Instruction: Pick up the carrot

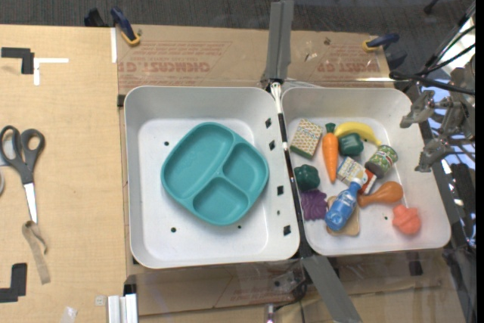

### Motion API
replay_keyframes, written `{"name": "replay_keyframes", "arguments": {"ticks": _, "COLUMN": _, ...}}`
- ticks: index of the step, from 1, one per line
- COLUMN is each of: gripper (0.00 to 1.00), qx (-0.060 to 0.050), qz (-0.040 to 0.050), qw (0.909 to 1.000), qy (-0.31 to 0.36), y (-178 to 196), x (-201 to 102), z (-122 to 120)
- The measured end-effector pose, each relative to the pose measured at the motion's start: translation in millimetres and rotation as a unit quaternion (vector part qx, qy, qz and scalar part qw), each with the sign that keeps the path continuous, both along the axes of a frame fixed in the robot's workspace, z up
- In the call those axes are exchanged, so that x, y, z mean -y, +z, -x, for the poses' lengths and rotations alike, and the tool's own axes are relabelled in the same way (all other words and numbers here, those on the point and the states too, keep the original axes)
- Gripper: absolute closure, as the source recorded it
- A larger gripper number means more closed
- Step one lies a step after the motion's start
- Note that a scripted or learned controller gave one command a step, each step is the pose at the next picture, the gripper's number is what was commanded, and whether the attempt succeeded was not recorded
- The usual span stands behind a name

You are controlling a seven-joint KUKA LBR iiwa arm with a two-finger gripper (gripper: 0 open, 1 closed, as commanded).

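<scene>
The carrot (330,155) lay in the right bin (423,238), at about 11 o'clock from that bin's centre, with its green top pointing to 12 o'clock and its tip to 6 o'clock. A banana (355,131) sat just beside it at 2 o'clock, and a printed box (306,138) at 9 o'clock. At 4 o'clock from the carrot, a small carton (352,171) was partly covered by neighbouring items. A blue bottle (342,208) lay over a flat tan item, of which only an edge showed. A green can (382,159), a drumstick (382,194), a pink piece (407,220), purple grapes (313,203) and a dark green piece (306,177) filled the remainder.

The left bin (144,223) held a teal divided plate (215,172).

At 3 o'clock, over the right bin's edge, stood metal parts that were possibly the hand (429,134); glare and clutter obscured them, so its state could not be told. Scissors (24,163) lay on the tabletop (60,238), cut off at the frame's left edge.
</scene>
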State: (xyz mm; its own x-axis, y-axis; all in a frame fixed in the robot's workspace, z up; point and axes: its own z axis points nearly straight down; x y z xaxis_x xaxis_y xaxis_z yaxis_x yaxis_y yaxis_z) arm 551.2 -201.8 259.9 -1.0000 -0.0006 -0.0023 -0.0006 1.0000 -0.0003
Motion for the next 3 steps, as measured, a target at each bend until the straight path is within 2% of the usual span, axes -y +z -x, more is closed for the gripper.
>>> {"name": "replay_keyframes", "arguments": {"ticks": 1, "gripper": 0.0, "qx": 0.007, "qz": 0.0019, "qw": 0.9983, "qy": 0.058, "y": -130, "x": -28, "z": -35}}
{"name": "replay_keyframes", "arguments": {"ticks": 2, "gripper": 0.0, "qx": 0.002, "qz": 0.0009, "qw": 0.9995, "qy": 0.031, "y": -162, "x": -90, "z": -29}}
{"name": "replay_keyframes", "arguments": {"ticks": 3, "gripper": 0.0, "qx": 0.001, "qz": 0.0003, "qw": 0.9981, "qy": 0.061, "y": -167, "x": -104, "z": -101}}
